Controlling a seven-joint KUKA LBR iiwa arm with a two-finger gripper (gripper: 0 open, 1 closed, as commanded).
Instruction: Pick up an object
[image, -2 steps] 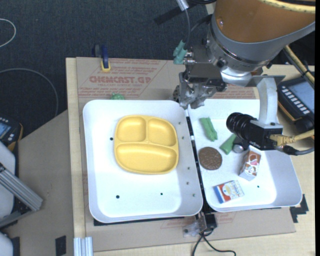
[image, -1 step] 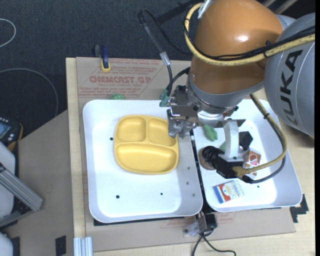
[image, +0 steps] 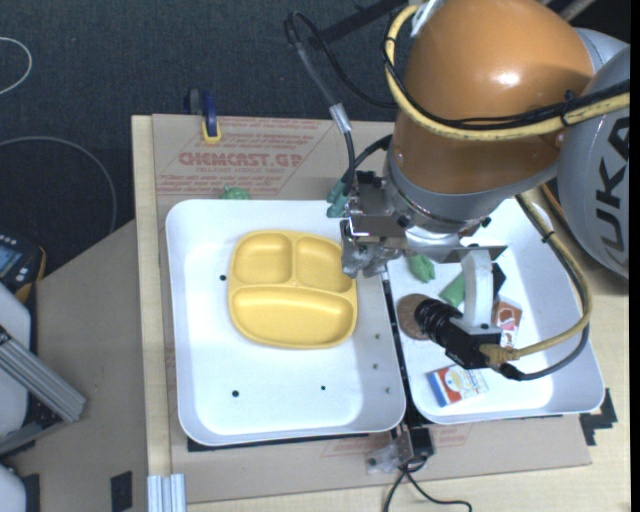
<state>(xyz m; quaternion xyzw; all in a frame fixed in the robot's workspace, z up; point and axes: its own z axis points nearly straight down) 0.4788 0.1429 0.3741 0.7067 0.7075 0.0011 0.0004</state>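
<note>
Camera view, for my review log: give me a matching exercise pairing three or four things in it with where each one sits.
Things:
1. yellow divided tray
2. small printed carton
3. blue clamp
4. green scrap

Places:
A. on the board just beyond the left bin
B. in the left bin
C. at the board's far edge
D. near the right bin's front edge

Pairs: 1-B, 2-D, 3-C, 4-A

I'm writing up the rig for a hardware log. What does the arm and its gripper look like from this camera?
The arm is grey with black lettering on its side, and a glossy orange band sits above the wrist. A yellow-and-black cable loops around that band. Below it hangs a silver metal gripper, with a black cylindrical fitting alongside and a yellowish hose curving away.
</note>
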